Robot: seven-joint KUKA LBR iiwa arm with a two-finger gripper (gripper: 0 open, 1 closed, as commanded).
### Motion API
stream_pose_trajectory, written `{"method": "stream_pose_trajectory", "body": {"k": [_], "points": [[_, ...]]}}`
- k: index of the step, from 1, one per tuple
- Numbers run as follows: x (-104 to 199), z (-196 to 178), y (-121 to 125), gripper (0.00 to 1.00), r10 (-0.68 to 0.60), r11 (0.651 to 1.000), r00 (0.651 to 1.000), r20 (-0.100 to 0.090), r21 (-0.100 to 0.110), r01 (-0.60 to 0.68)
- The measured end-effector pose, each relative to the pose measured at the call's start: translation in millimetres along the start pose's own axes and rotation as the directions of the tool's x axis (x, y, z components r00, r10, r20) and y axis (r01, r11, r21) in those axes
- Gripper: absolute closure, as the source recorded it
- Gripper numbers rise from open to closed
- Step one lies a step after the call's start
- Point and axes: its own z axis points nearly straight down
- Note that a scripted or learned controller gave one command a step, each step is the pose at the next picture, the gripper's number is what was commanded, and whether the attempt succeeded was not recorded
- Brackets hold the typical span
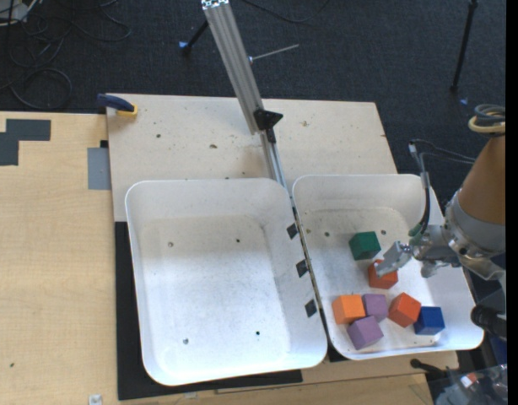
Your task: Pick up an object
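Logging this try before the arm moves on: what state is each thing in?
gripper: low in the right bin, at the red block
red block: on the bin floor, under the gripper
green block: lying loose
orange block: loose, beside a purple block
blue block: loose, near the rim

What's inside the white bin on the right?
The right bin holds small blocks: a green block, a red block at the gripper, an orange block, two purple blocks, an orange-red block and a blue block. The arm covers the bin's right side.
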Motion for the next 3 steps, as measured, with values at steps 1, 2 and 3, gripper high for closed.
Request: {"method": "stream_pose_trajectory", "body": {"k": [1,2,3], "points": [[-3.0,48.3,7.1,0.00,0.000,1.000,1.000,0.000,-0.001,0.000],[-11.6,98.6,9.6,0.00,0.001,1.000,1.000,0.001,-0.002,-0.001],[-13.6,86.0,9.6,1.00,0.008,1.000,1.000,0.001,-0.005,-0.008]]}}
